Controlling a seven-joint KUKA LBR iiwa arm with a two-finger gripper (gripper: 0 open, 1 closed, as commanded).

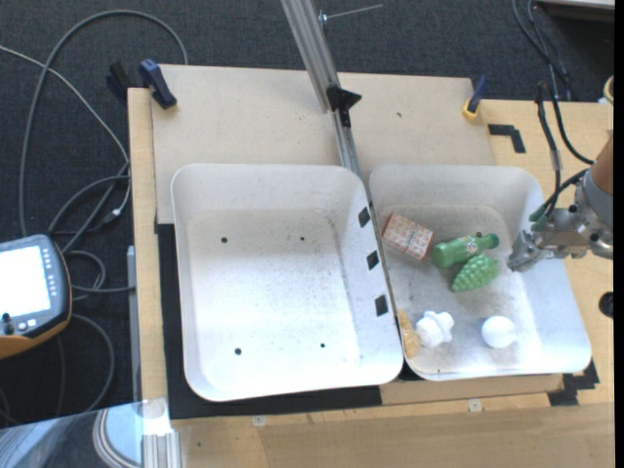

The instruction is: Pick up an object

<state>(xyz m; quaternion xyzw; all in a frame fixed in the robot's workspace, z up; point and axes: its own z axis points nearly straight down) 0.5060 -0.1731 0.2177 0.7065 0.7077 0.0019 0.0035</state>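
The right bin (507, 185) holds several small objects: a pinkish-brown block (407, 236), a green bottle-shaped toy (462, 250), a green ridged cone-like piece (473, 273), a white knobbed piece (434, 328) and a white ball (498, 331). My gripper (525, 251) reaches in from the right edge and hangs over the bin's right side, just right of the two green pieces. Nothing is seen between its fingers.
The left bin (195, 261) lies beside the right one. A metal rail (317, 57) runs from the top down between the bins. Blue and yellow clamps (156, 81) sit at the board's back corners. Cables and a pendant (29, 291) lie at the left.
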